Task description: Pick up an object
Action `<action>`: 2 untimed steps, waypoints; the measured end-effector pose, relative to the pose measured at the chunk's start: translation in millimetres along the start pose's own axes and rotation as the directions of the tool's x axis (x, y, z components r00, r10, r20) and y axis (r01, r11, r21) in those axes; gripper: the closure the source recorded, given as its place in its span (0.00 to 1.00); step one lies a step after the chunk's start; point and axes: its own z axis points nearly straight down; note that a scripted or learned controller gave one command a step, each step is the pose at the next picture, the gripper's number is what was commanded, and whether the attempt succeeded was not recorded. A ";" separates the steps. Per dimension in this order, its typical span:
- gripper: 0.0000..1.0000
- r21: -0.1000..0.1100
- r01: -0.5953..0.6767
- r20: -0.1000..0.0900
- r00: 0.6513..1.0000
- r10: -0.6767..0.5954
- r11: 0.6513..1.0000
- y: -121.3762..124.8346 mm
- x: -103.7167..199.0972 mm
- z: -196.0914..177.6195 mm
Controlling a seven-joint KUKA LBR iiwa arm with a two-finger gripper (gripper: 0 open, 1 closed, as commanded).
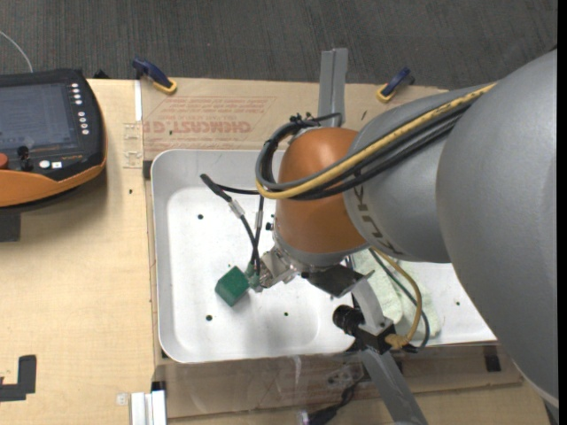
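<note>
Camera view from above the bench lets me look down on my big grey robot arm (pixel 461 175), which comes in from the right side and covers much of the picture. I can see its round orange band (pixel 314 193) sitting over the middle of the shallow white bin (pixel 177 237). Black and yellow cables (pixel 354 162) loop around the orange part.

Down below the orange band is the gripper (pixel 262 277). It is low in the bin, right next to a small green block (pixel 233 285). The block lies on the white floor of the bin, near the front and a bit left of the middle. The gripper tip looks like it is touching the right side of the block, but I cannot tell if the claw is apart or together, because the arm hides it from me.

To the left of the bin, on the light wooden bench (pixel 71 308), I see an orange and black control pad with a screen (pixel 44 135). Two blue and orange clamps (pixel 155 75) sit at the back edge of the bench.
</note>
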 end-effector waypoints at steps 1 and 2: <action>1.00 -0.027 -0.041 0.004 0.999 0.042 0.999 12.1 4.5 40.2; 1.00 -0.001 -0.362 -0.001 0.932 0.362 0.932 -22.6 -40.8 52.5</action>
